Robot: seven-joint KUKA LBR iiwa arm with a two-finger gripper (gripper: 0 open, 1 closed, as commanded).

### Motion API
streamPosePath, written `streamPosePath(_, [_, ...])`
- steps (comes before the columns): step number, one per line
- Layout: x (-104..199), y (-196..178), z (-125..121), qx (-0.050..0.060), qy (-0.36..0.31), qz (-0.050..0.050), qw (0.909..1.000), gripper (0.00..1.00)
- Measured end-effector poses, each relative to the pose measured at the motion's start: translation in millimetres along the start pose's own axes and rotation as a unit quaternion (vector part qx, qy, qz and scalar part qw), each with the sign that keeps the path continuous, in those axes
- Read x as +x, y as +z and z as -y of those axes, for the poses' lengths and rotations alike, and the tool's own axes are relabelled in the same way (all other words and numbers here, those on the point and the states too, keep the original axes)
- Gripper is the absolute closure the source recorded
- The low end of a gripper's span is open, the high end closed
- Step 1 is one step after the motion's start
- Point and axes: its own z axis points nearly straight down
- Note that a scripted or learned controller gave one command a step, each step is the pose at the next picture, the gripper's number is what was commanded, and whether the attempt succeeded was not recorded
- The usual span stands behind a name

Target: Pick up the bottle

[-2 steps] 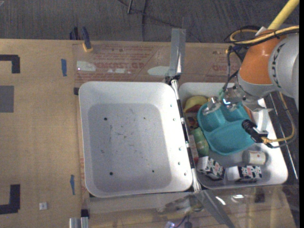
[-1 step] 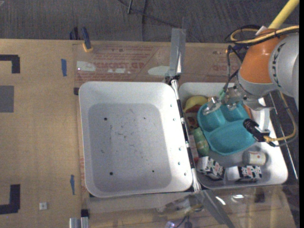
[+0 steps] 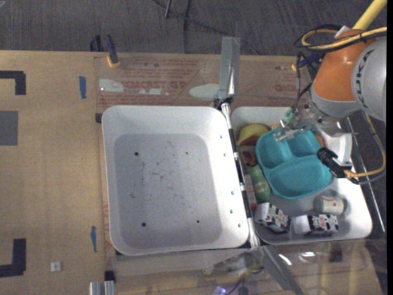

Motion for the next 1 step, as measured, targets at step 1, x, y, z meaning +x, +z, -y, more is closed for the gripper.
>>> streamPosePath(1, [-70.7,-33.5,-17.0,0.018,0.058,-0.009,0.9981,1.00])
